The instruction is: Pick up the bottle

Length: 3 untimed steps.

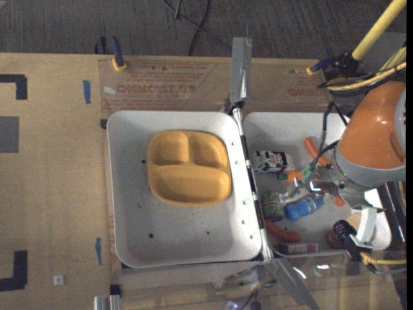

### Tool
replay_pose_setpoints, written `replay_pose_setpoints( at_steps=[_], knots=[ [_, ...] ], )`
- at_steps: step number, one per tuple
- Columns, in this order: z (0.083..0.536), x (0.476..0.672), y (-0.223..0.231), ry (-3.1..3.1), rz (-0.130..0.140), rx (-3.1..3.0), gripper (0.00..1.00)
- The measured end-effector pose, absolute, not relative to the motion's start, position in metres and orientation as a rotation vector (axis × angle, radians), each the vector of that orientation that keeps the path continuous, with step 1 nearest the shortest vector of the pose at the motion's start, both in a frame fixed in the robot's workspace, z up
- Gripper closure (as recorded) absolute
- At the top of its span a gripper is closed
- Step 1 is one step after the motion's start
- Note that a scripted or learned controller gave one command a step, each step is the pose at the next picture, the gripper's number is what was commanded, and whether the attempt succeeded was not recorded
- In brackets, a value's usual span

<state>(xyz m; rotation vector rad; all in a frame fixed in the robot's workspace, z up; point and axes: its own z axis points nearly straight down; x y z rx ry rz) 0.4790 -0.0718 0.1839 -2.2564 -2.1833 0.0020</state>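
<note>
The left bin [122,192] holds a yellow divided plate [189,166]; in the right bin [284,123] lie a small carton [270,161], a green can [273,205] and, touching it, the blue bottle [303,207]; the tool [308,185] hangs just above the bottle, its opening too blurred to tell, perhaps clear of it.
</note>
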Motion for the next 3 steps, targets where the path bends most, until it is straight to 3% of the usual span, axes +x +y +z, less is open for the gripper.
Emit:
replay_pose_setpoints(
  at_steps=[1, 2, 3],
  knots=[
    [0.111, 0.483, -0.098, -2.16, -0.007, -2.309, 0.0],
    [0.119, 0.482, -0.096, -2.156, -0.007, -2.303, 1.0],
    [0.257, 0.48, -0.037, -1.959, 0.002, -2.455, 1.0]
  ],
)
